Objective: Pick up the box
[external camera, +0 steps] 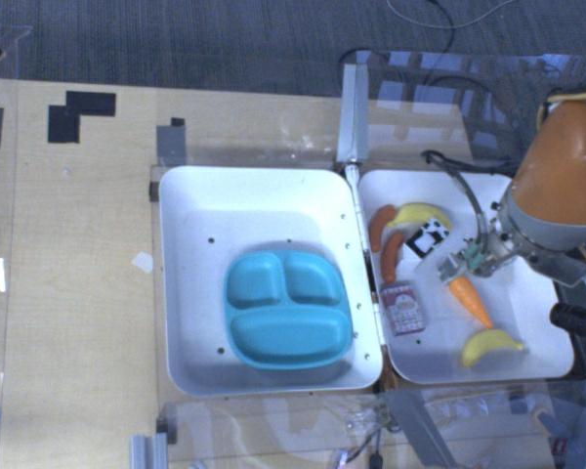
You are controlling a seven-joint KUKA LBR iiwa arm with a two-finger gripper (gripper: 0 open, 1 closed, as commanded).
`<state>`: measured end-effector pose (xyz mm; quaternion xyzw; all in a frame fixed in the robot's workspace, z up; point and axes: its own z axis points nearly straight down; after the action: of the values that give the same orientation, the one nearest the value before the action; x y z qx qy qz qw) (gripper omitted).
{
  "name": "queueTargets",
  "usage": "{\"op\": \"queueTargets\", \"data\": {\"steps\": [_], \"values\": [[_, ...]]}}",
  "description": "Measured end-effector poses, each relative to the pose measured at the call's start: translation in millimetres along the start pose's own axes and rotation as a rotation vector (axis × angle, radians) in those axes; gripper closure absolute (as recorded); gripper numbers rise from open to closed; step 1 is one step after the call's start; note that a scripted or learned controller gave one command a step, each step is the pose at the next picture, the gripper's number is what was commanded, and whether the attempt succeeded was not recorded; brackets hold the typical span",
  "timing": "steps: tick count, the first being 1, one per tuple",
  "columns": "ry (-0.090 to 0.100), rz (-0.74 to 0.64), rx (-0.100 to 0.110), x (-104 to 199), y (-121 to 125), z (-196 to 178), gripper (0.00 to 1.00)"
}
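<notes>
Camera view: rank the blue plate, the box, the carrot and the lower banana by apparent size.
1. Blue plate, clearly largest.
2. Box, carrot and lower banana: too alike to rank.

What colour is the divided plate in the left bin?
Light blue; the plate shows clearly in the camera view.

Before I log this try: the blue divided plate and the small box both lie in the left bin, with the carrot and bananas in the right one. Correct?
Not quite. The camera view shows the small box in the right bin, near its left wall. The blue divided plate is in the left bin; the carrot and bananas are in the right.
</notes>
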<state>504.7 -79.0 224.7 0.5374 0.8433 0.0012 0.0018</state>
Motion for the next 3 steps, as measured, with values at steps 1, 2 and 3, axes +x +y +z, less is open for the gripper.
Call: {"op": "queueTargets", "data": {"steps": [1, 2, 3], "values": [[-0.012, -0.279, -0.012, -9.3, -15.9, 120.7, 1.0], [-0.003, -0.512, -0.002, -18.0, -25.5, 102.5, 1.0], [-0.002, -0.44, -0.002, -3.2, 9.8, 40.0, 1.0]]}}
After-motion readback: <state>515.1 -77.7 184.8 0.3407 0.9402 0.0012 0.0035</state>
